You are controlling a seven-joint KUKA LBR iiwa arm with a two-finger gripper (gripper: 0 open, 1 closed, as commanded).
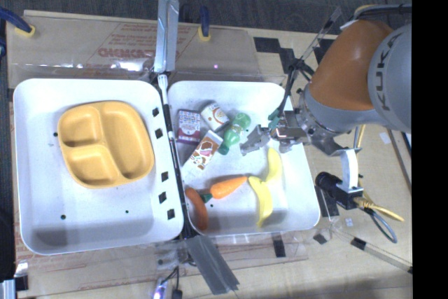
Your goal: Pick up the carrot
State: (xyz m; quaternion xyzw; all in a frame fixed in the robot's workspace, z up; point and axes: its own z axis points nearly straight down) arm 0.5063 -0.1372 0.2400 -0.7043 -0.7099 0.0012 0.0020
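The carrot (225,188), orange with a green stub at its left end, lies flat near the front of the right bin (297,210). Its tip touches a yellow banana (267,187) on its right. My gripper (255,140) hangs over the middle of the right bin, up and to the right of the carrot and well apart from it. It sits just right of a green bottle (235,129) and above the banana's upper end. Nothing shows in its grasp.
In the right bin are also a purple carton (188,125), a small can (213,114), a slanted snack box (202,152) and a red-brown vegetable (197,210) at the front left corner. The left bin (35,220) holds a yellow divided plate (105,143).
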